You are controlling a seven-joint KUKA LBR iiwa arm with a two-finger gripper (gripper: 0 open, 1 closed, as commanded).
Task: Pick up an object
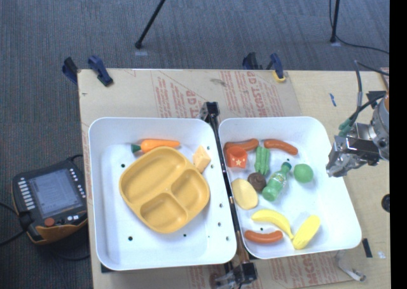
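Claw [338, 166] over right bin's [340, 218] right rim, grip state unclear. Green bottle [276, 182] lies diagonal, cap toward upper right.

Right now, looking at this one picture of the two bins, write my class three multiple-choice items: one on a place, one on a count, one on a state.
1. Where does the carrot lie?
A. In the left bin, beside the yellow tray
B. In the right bin
C. On the floor

2. How many sausages lie in the right bin?
A. One
B. Three
C. Five

3. How does the green bottle rest?
A. Upright on its base
B. Lying on its side
C. Held by the gripper

Answers: 1 A, the carrot lies along the tray's far edge. 2 B, two near the far wall, one by the banana. 3 B, it lies flat among the food, apart from the gripper.
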